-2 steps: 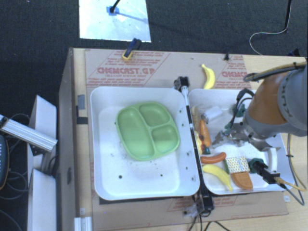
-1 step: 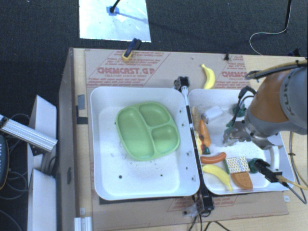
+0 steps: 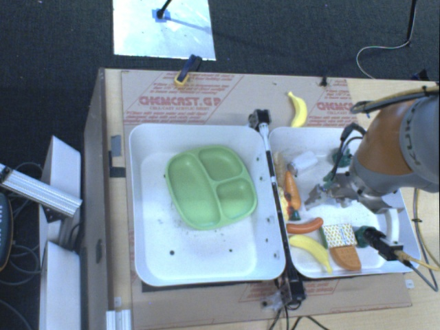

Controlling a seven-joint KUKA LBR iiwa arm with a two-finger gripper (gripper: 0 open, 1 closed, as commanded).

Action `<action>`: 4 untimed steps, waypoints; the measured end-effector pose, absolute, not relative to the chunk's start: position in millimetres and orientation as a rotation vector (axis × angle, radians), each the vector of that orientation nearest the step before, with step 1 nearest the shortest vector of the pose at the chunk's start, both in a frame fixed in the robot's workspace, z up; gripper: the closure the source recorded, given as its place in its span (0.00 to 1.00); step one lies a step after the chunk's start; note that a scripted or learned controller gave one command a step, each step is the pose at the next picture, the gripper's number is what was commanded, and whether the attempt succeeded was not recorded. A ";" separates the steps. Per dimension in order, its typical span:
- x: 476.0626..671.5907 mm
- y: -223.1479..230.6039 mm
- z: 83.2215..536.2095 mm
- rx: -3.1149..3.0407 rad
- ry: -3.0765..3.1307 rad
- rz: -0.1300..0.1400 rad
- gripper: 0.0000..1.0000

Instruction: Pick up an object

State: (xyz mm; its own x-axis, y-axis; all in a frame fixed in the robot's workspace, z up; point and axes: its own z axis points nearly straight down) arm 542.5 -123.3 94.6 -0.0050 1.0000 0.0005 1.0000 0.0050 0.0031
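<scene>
Green divided plate (image 3: 211, 186) lies in the left bin (image 3: 155, 253). The arm's jaws (image 3: 317, 194) (state unclear) hover over the right bin (image 3: 405, 256), near the carrot (image 3: 292, 191).

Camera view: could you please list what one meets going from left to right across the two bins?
Green plate → carrot → sausage → gripper → checkered block

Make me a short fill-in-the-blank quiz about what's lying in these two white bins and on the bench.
1. The green divided plate lies in the ____ bin.
2. The plate has ____ compartments.
3. Outside the bins, on the bench past the right bin, lies a yellow ____.
4. The red sausage lies in the ____ bin.

Missing words: left; three; banana; right
</scene>
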 end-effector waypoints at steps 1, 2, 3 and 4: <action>543.2 -122.9 104.9 2.212 2.227 0.007 1.00; 543.2 -122.9 104.8 2.212 2.228 0.006 0.00; 620.8 -100.0 84.5 2.215 2.225 0.002 0.00; 621.5 -100.6 95.4 2.208 2.229 0.003 1.00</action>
State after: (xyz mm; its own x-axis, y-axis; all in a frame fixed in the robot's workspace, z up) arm 621.5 -100.6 95.4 -0.0091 1.0000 -0.0018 0.9999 0.0091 0.0042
